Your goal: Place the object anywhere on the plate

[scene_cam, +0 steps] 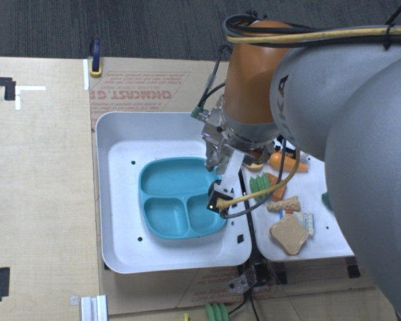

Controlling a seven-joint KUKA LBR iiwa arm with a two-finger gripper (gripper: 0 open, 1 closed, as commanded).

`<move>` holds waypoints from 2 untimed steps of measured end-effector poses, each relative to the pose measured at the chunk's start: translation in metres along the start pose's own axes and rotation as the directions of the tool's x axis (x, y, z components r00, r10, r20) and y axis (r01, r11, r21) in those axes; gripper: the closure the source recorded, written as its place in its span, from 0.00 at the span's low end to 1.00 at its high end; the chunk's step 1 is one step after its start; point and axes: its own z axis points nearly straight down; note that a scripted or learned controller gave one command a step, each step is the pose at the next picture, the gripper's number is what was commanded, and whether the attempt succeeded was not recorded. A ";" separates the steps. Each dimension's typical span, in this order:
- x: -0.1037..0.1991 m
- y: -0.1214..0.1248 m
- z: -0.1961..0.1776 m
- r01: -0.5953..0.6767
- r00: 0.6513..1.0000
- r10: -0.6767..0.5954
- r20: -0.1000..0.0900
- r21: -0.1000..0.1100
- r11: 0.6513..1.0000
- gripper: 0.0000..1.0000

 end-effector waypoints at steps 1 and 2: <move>0.000 0.000 0.000 -0.001 1.000 0.001 0.000 0.000 1.000 0.00; -0.001 0.001 -0.008 0.005 1.000 -0.005 0.004 0.001 1.000 1.00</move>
